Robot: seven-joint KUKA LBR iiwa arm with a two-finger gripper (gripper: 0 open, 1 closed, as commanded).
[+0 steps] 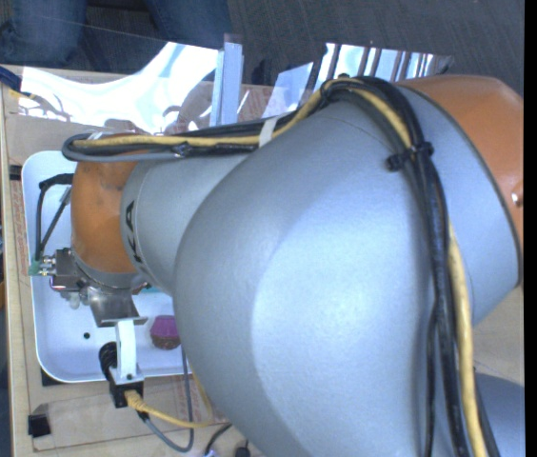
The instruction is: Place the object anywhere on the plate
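A small purple-pink object (164, 332) lies on the floor of the left white bin (36, 255), near its front edge. My gripper (109, 303) hangs over this bin below the orange wrist band (100, 219), just left of the object. The grey arm (345, 274) hides most of the bench, including the right bin and much of the left one.
A white bracket with a yellow cable (126, 362) hangs from the wrist over the bin's front wall. Black and yellow cables (173, 143) run along the arm. Crumpled shiny sheeting (145, 84) lies behind the bins. The wooden bench edge (78, 412) lies in front.
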